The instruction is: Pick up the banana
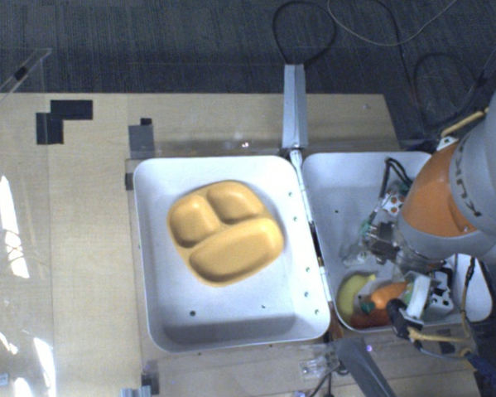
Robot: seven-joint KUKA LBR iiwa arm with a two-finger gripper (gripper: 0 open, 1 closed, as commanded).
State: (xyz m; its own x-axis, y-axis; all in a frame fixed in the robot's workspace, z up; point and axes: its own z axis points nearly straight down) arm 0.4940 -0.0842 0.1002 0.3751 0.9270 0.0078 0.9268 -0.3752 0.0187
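The banana (pixel 351 290), yellow with a greenish tinge, lies at the near left corner of the right bin (pixel 335 205). An orange item (pixel 388 294) and a red item (pixel 367 317) touch it on its right and near side. My gripper (pixel 374 253) hangs low over the right bin, just behind and to the right of the banana. The wrist and its fittings hide the gripper's tips and part of the pile below. Nothing shows as held.
The left bin (pixel 159 323) holds a large tan moulded tray (pixel 225 230) with three rounded sections. A metal divider post (pixel 294 108) stands between the bins at the back. The arm's grey and orange body (pixel 447 208) covers the right bin's right side.
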